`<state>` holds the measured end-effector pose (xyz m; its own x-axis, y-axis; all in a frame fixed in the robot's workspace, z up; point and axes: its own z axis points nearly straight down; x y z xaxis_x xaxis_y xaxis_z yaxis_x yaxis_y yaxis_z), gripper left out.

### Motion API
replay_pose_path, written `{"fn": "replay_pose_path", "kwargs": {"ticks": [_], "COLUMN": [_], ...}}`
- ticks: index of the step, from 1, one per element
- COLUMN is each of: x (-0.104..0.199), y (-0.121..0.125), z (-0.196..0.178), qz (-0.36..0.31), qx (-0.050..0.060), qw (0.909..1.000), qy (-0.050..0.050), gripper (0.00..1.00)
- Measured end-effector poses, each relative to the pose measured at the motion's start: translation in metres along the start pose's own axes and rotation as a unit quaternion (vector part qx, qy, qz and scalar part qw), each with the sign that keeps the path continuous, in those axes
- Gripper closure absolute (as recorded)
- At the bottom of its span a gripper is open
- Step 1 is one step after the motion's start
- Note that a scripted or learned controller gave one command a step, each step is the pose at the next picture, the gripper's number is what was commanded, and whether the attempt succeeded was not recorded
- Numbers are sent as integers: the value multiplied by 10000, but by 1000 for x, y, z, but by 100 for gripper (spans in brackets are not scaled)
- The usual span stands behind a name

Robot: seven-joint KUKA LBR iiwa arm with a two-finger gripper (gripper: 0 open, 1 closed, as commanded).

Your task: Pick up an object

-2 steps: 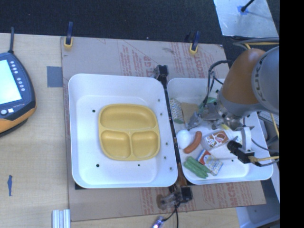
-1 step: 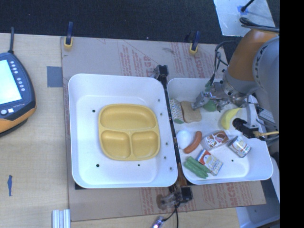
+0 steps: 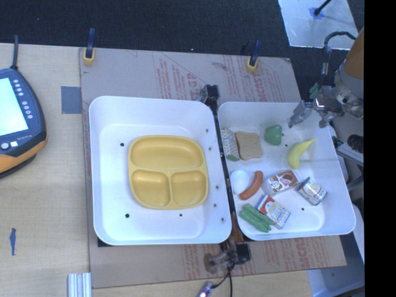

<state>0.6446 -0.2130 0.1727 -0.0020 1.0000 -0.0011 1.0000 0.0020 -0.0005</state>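
Observation:
My gripper (image 3: 312, 116) hangs over the far right corner of the right bin (image 3: 337, 226), open, with nothing between its fingers. Just to its near left lies a green pepper (image 3: 273, 134), and a yellow banana (image 3: 299, 152) lies below it. A slice of bread (image 3: 249, 145), a white egg (image 3: 239, 179), a red sausage (image 3: 250, 185) and a green pea pod (image 3: 255, 218) lie further left in the same bin. Three small printed packets (image 3: 281, 181) (image 3: 312, 192) (image 3: 273, 210) rest near the front.
The left bin (image 3: 105, 221) holds a yellow divided plate (image 3: 167, 170). A teach pendant (image 3: 18, 119) lies on the bench at the far left. Two clamps (image 3: 89, 51) (image 3: 252, 59) pin the cardboard sheet at the back.

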Motion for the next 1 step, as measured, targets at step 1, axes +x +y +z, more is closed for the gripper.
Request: {"fn": "replay_pose_path", "kwargs": {"ticks": [1], "x": [15], "y": [-73], "z": [82], "qz": [-16], "qx": [27], "qw": [10000], "qy": [7], "gripper": [0]}}
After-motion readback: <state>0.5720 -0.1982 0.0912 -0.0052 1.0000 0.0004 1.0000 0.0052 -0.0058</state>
